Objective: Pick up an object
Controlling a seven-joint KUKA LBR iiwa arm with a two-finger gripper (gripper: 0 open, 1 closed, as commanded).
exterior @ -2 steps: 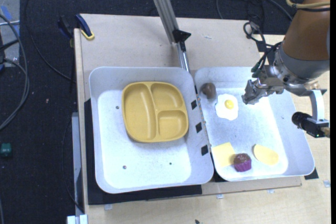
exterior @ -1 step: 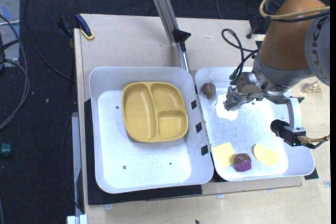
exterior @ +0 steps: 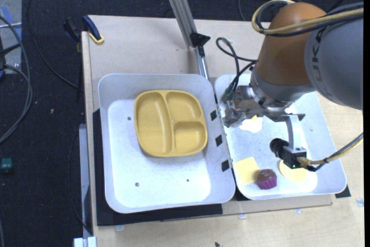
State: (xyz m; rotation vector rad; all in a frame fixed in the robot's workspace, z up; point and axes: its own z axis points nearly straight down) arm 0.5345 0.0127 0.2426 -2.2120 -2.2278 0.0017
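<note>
One fixed camera looks down at a slant on the tabletop (exterior: 144,37) and both bins (exterior: 115,182), fairly close.

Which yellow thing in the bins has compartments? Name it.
The yellow tray in the left bin: three compartments. The yellow block and yellow disc are plain.

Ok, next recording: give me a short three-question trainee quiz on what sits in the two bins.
1. True or false: the yellow divided plate lies in the right bin.
2. Which sits nearest the purple object? A) the yellow square piece B) the divided plate C) the blue-handled tool
3. Fill in: the end effector is over the ___ bin.

Key: 1 false, it lies in the left bin; 2 A; 3 right.
</note>
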